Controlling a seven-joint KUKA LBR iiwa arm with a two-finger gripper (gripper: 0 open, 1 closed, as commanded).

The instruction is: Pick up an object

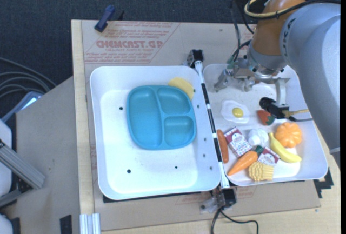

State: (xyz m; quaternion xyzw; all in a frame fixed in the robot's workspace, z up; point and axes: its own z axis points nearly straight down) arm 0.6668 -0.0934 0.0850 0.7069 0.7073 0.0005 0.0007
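Camera view, from above: toy food crowds the right bin [319, 165] — fried egg [236, 112], orange pumpkin [288, 134], banana [285, 150], carrot [243, 162], corn [260, 171] — loosely heaped, likely as picking stock. Left bin [108, 173] carries a blue divided tray [161, 117], a yellow piece [183, 86] at its far edge. Gripper [243, 77] hangs over the right bin's far end, above the egg; nothing seen between the jaws, opening can't be judged.

Bulky grey arm [319, 38], glossy orange band [273, 25], looped yellowish cable [258, 5], metallic wrist fittings
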